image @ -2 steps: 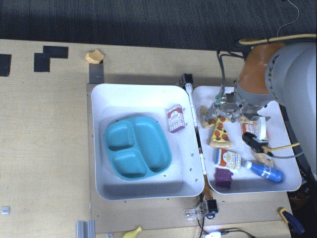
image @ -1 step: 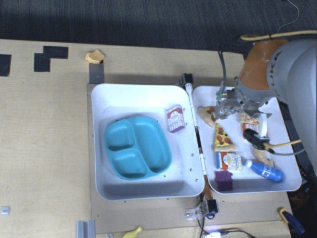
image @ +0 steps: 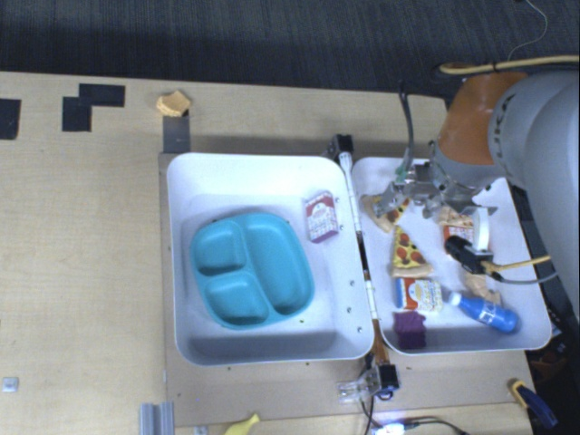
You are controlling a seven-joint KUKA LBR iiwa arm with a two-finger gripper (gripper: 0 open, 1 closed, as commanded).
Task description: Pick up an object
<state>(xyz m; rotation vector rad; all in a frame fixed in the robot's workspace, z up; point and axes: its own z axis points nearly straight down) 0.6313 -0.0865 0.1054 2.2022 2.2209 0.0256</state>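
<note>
Crowded right bin (image: 535, 338), claw (image: 410, 193) inside

We see a matt, pale wood-grained bench top (image: 82, 270), with flat black tape-like patches (image: 91, 105) at the upper left of the frame. Both bins, the left one (image: 181, 333) and the right one (image: 535, 329), look like smooth white plastic with a soft sheen. The turquoise divided tray (image: 249, 265) appears to be smooth, slightly glossy plastic. The blue bottle (image: 485, 313) at lower right shines like plastic. The arm's grey shell (image: 544, 125) looks satin-smooth.
</note>
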